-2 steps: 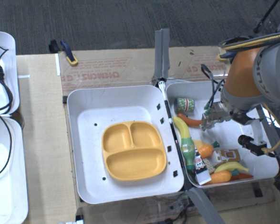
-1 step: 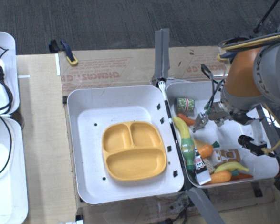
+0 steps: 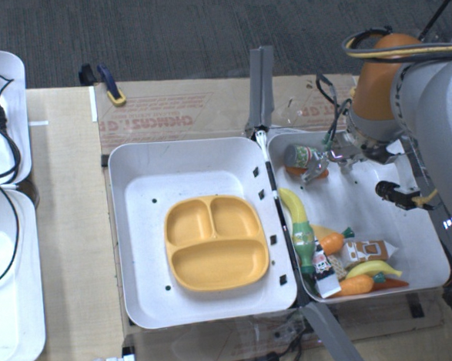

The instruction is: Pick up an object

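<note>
- The gripper (image 3: 323,164) sits low in the right bin (image 3: 382,203), toward its 11 o'clock corner.
- A small can (image 3: 301,157) lies just at the gripper's 9 o'clock, perhaps touching the fingers; the view is too crowded to tell whether they are wide or closed on it.
- The can lies on its side, its long axis running roughly 10 to 4 o'clock.
- A banana (image 3: 292,205) lies at the gripper's 7 o'clock against the bin's left wall, curving from 12 down to 6.
- A green bottle (image 3: 304,244) lies below it, its long axis near 12 to 6.
- More toy food, with a carrot (image 3: 355,285), crowds the bin's 6 o'clock edge.
- The left bin (image 3: 136,221) holds a yellow tray (image 3: 215,242).
</note>
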Action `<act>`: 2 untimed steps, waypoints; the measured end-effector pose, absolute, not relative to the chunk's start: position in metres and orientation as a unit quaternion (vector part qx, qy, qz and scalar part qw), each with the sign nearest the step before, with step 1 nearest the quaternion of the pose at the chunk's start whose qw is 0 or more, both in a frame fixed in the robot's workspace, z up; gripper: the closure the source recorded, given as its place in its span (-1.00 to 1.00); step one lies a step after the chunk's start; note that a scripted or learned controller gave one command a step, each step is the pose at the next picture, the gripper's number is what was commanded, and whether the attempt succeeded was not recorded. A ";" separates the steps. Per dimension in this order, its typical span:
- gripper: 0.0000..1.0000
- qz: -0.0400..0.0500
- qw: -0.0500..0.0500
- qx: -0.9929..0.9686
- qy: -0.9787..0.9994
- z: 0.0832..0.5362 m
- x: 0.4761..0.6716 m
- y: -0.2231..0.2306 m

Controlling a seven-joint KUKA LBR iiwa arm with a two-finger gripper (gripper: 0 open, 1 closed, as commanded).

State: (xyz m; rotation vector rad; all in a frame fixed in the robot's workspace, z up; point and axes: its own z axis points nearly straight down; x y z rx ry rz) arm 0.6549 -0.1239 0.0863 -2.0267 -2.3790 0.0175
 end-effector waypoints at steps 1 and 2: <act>1.00 0.009 0.010 -0.647 -0.762 0.093 0.654 -0.124; 1.00 0.001 0.001 -0.539 -0.842 0.163 0.604 -0.160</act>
